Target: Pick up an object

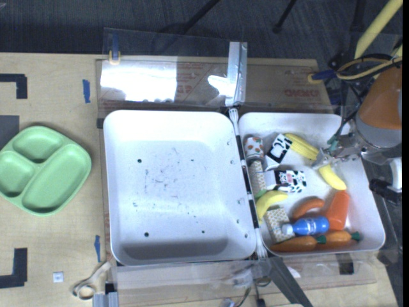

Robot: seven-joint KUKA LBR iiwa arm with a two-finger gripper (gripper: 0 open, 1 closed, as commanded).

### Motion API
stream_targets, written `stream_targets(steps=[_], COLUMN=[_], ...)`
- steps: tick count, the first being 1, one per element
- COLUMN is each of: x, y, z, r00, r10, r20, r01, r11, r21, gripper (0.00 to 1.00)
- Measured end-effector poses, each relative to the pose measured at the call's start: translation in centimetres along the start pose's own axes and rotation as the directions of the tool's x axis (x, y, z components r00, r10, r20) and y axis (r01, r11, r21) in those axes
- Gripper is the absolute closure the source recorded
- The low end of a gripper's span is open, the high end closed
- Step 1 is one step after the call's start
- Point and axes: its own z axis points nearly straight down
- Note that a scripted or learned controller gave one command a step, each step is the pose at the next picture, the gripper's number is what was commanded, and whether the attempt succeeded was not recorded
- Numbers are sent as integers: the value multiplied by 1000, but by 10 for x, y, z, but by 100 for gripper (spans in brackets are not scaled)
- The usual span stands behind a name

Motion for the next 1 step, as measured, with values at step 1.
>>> stream_targets(steps=[1], x=[44], y=[1], z=[-75], r00=[993], r10=[117], r20=[-1], r01=[-117], r11=[993], r21=[9], gripper=[100])
